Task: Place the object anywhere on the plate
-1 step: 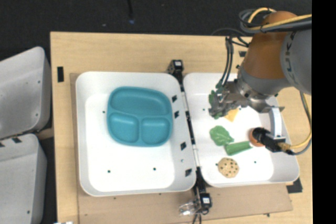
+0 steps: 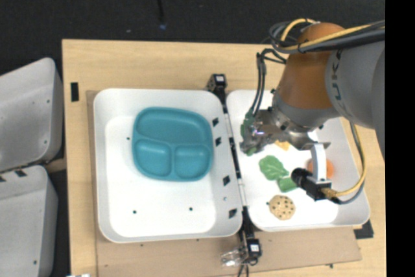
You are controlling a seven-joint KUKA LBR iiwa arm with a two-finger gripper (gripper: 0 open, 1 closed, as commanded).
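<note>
Gripper (image 2: 254, 133): you're low over the right bin, hard against its left wall; the wrist hides the tips, so you can't tell how it stands or whether it grips anything.
Arm (image 2: 311, 84): it runs up and right from the tool, orange band above the wrist, grey link beyond, cables looping over the top.
Green leafy piece (image 2: 273, 168): your nearest item, lying flat on the bin floor just below and right of the tool, apart from it.
Yellow bit (image 2: 283, 146): peeking out right beside the wrist, mostly covered.
Orange piece (image 2: 322, 168): further right of the tool, partly behind the wrist's white bracket.
Cookie (image 2: 281, 206): round, speckled, well below the tool near the bin's front edge.
Right bin (image 2: 353, 204): white, holding all these items.
Divider (image 2: 230, 159): the two bin walls meet just left of the tool.
Plate (image 2: 172, 143): teal, three compartments, well to the tool's left, sitting in the left bin.
Left bin (image 2: 117, 204): white, farthest from you.
</note>
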